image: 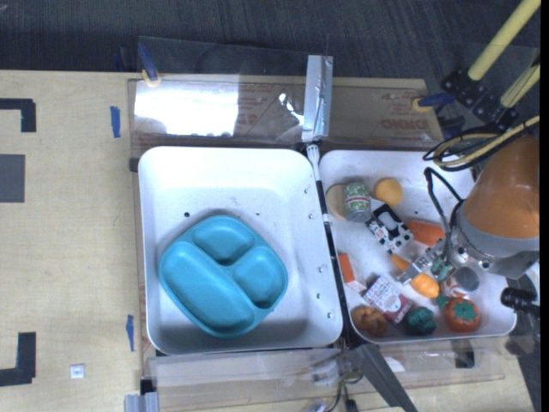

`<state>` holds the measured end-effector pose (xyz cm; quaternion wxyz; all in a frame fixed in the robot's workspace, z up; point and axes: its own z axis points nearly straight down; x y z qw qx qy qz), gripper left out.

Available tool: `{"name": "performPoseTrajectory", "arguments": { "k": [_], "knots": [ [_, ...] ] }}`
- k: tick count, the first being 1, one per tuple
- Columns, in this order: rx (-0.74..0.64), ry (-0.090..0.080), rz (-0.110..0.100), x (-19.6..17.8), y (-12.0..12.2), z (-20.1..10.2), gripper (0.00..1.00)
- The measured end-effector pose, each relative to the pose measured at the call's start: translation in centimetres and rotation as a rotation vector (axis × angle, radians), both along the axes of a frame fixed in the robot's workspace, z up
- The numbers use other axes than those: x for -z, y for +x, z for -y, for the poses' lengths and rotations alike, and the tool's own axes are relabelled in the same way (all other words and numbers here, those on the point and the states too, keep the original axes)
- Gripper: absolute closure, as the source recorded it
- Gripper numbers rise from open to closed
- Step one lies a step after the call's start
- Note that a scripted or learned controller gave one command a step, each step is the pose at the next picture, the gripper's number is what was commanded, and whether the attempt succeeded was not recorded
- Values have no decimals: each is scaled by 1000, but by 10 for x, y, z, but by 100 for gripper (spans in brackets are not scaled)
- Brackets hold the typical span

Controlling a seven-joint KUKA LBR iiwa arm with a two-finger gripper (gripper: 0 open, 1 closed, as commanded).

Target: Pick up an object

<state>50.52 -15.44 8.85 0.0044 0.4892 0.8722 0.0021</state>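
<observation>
Reaching into the right bin [502,329], the gripper [426,273] hangs low over a small orange piece [425,285] beside the red tomato toy [462,313]; whether it is clenched cannot be told.

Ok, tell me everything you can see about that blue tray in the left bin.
The blue tray is a light-blue, smooth, plastic-looking dish with rounded corners and three shallow compartments: one long one along its lower left, two smaller ones toward its upper right, split by raised ridges. It lies flat and right side up on the floor of the left bin, turned at a slant to the bin's walls, in the lower half. Its compartments hold nothing. It touches only the bin floor.
</observation>
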Motion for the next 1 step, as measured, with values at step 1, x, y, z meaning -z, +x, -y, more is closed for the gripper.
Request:
{"name": "performPoseTrajectory", "arguments": {
  "k": [1],
  "knots": [
    [-7, 3, 0, -99, 22, -99, 100]
  ]
}}
